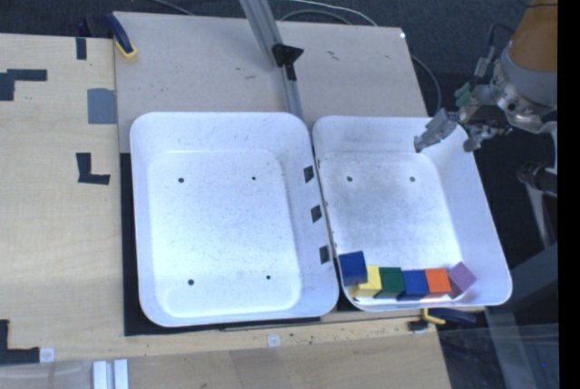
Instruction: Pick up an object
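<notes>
Approach step: end effector (450,131) hovers at the right bin's (471,197) far corner, apparently spread and empty (view poor). Next: descend to the blocks (403,280).

arm: grey, orange band above the wrist, reaches in from the right edge, far half of the scene | gripper (450,135): points left and slightly near, two fingers spread apart, nothing between them | wrist: cabled, tilted leftward

Blocks (403,279) line the right bin's (471,197) near wall; pincer (450,135) above its far corner.
</notes>
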### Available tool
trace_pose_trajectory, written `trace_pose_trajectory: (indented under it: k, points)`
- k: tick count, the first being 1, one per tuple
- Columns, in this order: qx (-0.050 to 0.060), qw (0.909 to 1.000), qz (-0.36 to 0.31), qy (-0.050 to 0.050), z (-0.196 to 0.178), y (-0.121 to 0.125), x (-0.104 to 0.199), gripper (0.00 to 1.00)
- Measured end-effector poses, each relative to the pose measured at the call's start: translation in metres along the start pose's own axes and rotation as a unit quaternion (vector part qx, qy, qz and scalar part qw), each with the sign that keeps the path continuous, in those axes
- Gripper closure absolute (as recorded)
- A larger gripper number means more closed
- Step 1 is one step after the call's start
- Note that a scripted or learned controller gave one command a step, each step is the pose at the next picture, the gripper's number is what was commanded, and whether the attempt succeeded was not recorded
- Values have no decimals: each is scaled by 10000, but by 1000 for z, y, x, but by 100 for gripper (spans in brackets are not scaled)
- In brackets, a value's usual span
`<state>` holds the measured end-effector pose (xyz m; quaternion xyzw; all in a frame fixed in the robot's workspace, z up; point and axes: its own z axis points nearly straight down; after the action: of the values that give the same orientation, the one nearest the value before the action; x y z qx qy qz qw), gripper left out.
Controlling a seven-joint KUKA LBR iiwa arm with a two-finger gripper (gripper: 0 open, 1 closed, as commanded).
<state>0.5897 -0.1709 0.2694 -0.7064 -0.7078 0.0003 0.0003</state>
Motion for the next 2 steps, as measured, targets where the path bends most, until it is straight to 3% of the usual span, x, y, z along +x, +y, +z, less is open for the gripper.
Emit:
trace_pose_trajectory:
  k: [1,2]
  points:
    - [24,10000,12,-2,39,-21,-8,0]
    - [40,10000,13,4,175,-20,-39,0]
